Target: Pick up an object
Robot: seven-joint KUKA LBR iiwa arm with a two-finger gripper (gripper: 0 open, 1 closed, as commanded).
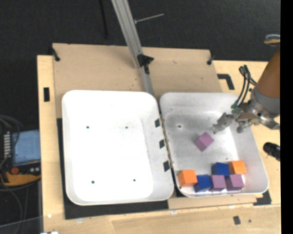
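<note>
Camera view: gripper (233, 122) hangs over the right bin (185, 106), fingers spread, nothing between them. A lone purple block (203, 141) lies on the bin floor, just beside and below-left of the fingertips, apart from them. Orange, blue and purple blocks (215, 177) cluster along the bin's near wall.

Two white bins (110, 99), three purple blocks (203, 141), two blue blocks (220, 169), two orange blocks (187, 177)

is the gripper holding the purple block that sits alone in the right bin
No, the gripper is above and to the right of the lone purple block, which lies on the right bin's floor with nothing between the fingers.
</note>
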